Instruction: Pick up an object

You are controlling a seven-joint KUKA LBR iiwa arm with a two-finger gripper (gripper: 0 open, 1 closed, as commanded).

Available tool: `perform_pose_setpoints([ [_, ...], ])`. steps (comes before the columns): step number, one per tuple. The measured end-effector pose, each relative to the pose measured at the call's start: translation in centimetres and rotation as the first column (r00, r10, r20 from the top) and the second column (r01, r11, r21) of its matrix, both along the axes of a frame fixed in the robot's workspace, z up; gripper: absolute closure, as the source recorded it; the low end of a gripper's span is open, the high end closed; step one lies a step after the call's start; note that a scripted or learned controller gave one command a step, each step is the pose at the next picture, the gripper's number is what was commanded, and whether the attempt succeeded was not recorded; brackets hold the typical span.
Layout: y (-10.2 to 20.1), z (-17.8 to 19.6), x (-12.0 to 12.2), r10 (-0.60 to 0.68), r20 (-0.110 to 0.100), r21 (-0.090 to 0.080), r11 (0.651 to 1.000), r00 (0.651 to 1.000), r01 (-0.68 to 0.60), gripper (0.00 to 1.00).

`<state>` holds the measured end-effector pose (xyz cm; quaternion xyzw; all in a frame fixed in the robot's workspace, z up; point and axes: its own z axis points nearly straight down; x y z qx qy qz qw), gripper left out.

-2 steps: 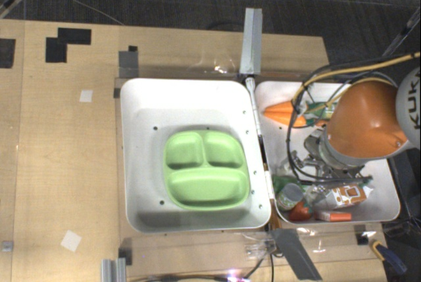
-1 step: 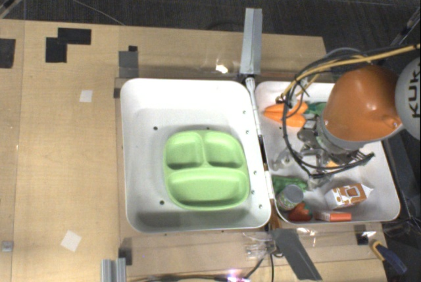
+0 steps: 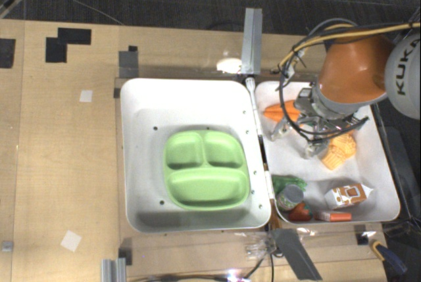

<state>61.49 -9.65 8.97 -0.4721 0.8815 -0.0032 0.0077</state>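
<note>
- The arm [image 3: 368,70], grey with an orange band, reached in from the right of the frame over the upper part of the right bin [image 3: 388,162].
- Its jaws [image 3: 314,133] hung low over the bin floor among dark cables; whether they were open, closed or gripping anything could not be told.
- An orange carrot-like piece [image 3: 276,112] lay at the bin's upper left, its long axis running roughly left to right, partly hidden by the wrist.
- A yellow waffle-like piece [image 3: 339,149] lay just right of the jaws, tilted diagonally.
- A small white and brown carton [image 3: 348,194] rested in the lower right, long axis left to right; its print was too small to read.
- A green leafy item [image 3: 287,182], a grey can [image 3: 289,196] and a red piece [image 3: 300,211] crowded the lower left corner.
- "KU" showed on the arm's grey casing at the right edge.
- The left bin [image 3: 145,116] held a green divided tray [image 3: 206,169].
- Both bins sat on the wooden surface [image 3: 59,162].
</note>
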Motion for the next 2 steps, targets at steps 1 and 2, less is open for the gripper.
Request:
perform_pose_setpoints([
  [1, -3.4, 0.9, -6.7, -0.162, -0.009, 0.0, 0.987, 0.987, 0.162, 0.0],
  [2, 0.3, 0.2, -11.7, -0.143, 0.006, 0.0, 0.99, 0.99, 0.143, 0.0],
])
